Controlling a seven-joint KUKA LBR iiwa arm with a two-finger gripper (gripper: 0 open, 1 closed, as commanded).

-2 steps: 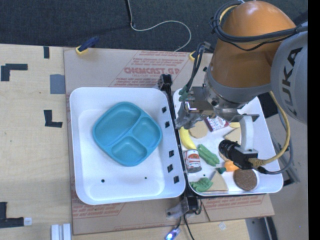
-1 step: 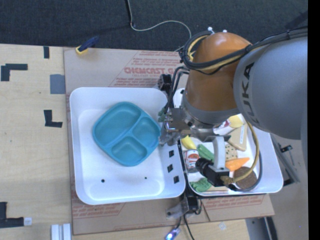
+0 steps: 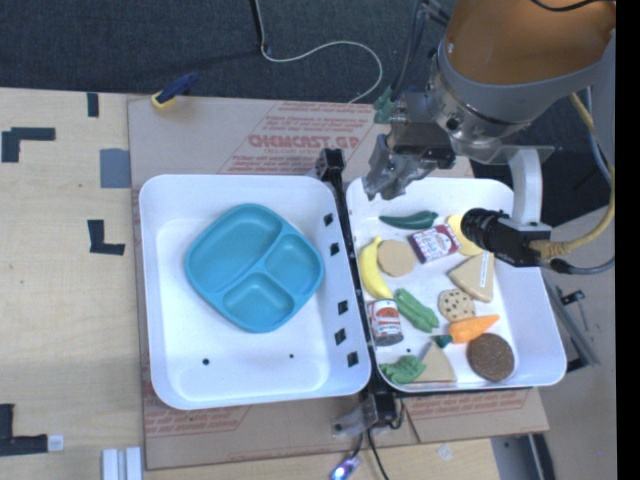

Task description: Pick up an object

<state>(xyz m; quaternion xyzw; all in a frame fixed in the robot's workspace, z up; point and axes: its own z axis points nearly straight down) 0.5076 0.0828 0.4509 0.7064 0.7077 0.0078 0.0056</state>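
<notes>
We count two white bins. The bin to the left of the claw holds one blue divided plate. The bin just below the claw holds about a dozen toy foods, among them one banana, one carrot and one can. We cannot tell how far the claw's fingers stand apart; it hangs over that bin's far corner with nothing visibly gripped. Cardboard lies under both bins.

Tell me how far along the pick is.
Done: the gripper has been brought over the far left corner of the right bin, above the green pepper. In hand: nothing shows between its fingers. Left: the whole grasp and lift. The banana, carrot, can and other toy food lie in that bin. The blue plate sits in the left bin.
</notes>
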